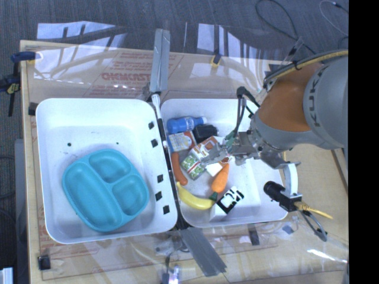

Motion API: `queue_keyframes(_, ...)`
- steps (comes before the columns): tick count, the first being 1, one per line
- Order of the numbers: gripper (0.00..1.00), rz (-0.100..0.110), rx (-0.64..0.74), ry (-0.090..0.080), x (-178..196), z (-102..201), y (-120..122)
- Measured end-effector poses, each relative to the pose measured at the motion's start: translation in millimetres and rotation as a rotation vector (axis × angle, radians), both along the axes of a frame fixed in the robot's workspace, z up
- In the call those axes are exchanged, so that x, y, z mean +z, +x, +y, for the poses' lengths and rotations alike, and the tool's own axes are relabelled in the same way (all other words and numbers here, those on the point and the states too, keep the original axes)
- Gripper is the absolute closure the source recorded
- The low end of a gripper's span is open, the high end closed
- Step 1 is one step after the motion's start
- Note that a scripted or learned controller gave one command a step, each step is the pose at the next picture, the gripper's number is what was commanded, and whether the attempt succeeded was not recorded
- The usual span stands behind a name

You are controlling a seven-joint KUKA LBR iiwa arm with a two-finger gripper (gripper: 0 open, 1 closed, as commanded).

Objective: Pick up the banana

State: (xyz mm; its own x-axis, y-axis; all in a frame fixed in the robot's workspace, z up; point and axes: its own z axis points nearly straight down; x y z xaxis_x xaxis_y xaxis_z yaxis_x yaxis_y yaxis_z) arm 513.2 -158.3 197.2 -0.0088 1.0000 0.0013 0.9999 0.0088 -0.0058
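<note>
Over in the left bin (53,120) a blue divided plate (105,189) lies by itself, and in the right bin (263,209) the banana (194,200) lies near the front wall, yellow and curved with a darkened tip, just in front of a carrot (219,178) and beside a black-and-white tag (230,199). The banana sits down and to the left of the tool (230,149), with the carrot and a green-and-white packet (195,160) in the clutter between them. The tool hangs low over that packet pile at the end of the grey and orange arm (308,105), and from here I cannot tell whether it is open or closed, or holding anything.
</note>
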Motion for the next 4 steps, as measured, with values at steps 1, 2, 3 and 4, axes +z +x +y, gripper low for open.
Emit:
queue_keyframes(1,0.00,-0.002,-0.119,-0.001,-90,28,-37)
queue_keyframes(2,0.00,-0.026,0.165,-0.024,-98,44,-33)
queue_keyframes(3,0.00,-0.004,0.292,0.000,-46,53,8)
queue_keyframes(4,0.00,-0.001,0.257,-0.008,-80,44,-18)
